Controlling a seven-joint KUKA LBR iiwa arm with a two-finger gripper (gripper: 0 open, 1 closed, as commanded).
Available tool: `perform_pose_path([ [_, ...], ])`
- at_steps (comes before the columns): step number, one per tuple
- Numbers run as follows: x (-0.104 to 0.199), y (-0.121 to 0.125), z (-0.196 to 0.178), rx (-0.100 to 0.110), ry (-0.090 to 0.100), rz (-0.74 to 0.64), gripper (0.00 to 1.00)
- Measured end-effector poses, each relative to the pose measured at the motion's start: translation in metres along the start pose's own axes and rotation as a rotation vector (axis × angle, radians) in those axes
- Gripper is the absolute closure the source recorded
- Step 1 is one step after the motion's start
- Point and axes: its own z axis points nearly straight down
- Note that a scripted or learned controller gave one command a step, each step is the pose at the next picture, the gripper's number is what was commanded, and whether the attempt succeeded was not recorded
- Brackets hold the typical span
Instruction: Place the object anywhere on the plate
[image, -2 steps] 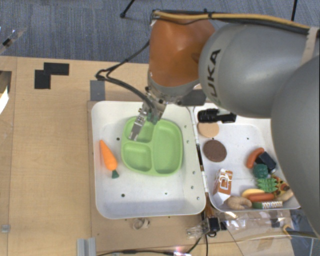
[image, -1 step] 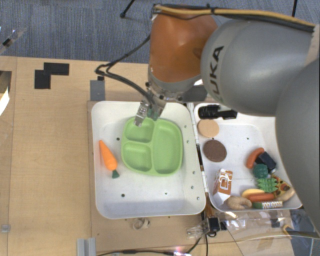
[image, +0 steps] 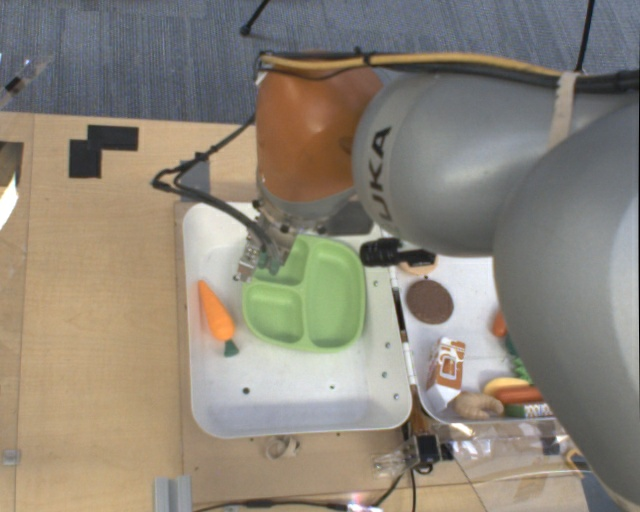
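Left white bin (image: 215, 400) on the tabletop (image: 90, 330) holds a green divided plate (image: 310, 300) and a toy carrot (image: 215, 312) — carrot lies on the bin floor just left of the plate, apart from it, green tip toward the near side. The grey arm with its orange band (image: 305, 125) reaches in from the right and covers most of the far side of the bin and much of the right bin (image: 440, 405). The tool (image: 262, 255) sits at the plate's far-left corner, over the rim; cannot tell whether it is apart or together, the wrist hides it. Carrot is near the tool, down and to the left, not touching it. Right bin shows a brown round disc (image: 431, 301), an orange-and-white packet (image: 449, 363), a tan lumpy piece (image: 476, 404), a hot dog toy (image: 512, 390) — all partly blocked by the arm. Black L-shaped marker (image: 100, 148) on the tabletop at far left.
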Motion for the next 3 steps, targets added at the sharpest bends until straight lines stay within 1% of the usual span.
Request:
perform_pose_path([
  [1,-0.0029,0.0015,-0.0143,-0.009,-0.009,0.0,1.0],
  [2,-0.0029,0.0013,-0.0139,-0.008,-0.009,0.0,0.0],
  [3,-0.0029,0.0013,-0.0139,-0.008,-0.009,0.0,0.0],
])
